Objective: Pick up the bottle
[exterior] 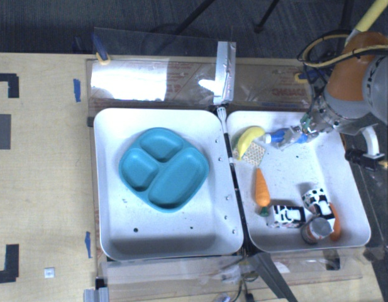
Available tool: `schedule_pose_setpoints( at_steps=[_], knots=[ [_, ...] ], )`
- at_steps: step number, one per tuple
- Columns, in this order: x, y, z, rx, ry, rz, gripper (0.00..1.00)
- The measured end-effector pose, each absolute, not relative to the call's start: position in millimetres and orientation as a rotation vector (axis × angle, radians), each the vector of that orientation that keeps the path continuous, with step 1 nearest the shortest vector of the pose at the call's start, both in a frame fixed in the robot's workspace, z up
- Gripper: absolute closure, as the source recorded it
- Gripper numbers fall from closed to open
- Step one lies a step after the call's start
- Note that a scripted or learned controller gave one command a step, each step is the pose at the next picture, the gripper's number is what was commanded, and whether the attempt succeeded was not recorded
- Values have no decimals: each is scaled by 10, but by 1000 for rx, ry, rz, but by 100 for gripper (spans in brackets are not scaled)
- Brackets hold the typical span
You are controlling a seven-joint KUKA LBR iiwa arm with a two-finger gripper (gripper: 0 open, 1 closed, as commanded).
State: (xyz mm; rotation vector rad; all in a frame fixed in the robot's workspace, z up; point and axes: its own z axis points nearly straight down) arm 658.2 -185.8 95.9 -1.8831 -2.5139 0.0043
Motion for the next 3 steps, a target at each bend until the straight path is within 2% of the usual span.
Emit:
schedule_pose_setpoints(
  at_steps=[1, 2, 3],
  knots=[
    [6674, -984, 1807, -2081, -2351, 3, 100],
    [6558, -2060, 1640, -2088, -2350, 1, 100],
    [6559, -2057, 1641, -2087, -2351, 1, 0]
  ],
)
